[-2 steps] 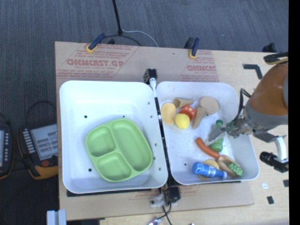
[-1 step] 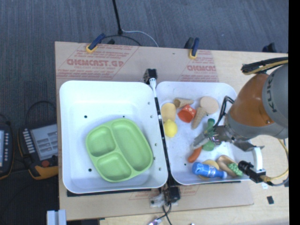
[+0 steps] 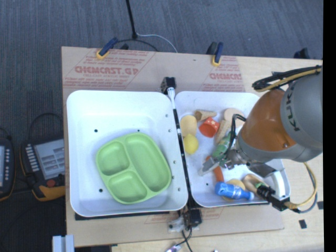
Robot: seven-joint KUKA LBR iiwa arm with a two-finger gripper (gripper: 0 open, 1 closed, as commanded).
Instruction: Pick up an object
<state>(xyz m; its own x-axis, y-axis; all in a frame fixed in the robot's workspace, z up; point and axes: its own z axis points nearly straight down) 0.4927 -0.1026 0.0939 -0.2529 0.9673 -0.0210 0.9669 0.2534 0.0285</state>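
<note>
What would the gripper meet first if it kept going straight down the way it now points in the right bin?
Probably the bare white floor of the right bin. The gripper points down just above a small orange piece, which it might clip instead; height is hard to judge from this slanted view.

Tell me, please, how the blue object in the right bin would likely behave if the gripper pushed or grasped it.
The blue object looks rounded and elongated, lying on its side, so it may roll when nudged. Its surface seems smooth, so it might slip between fingers. It lies close to other items, which could get jostled.
</note>
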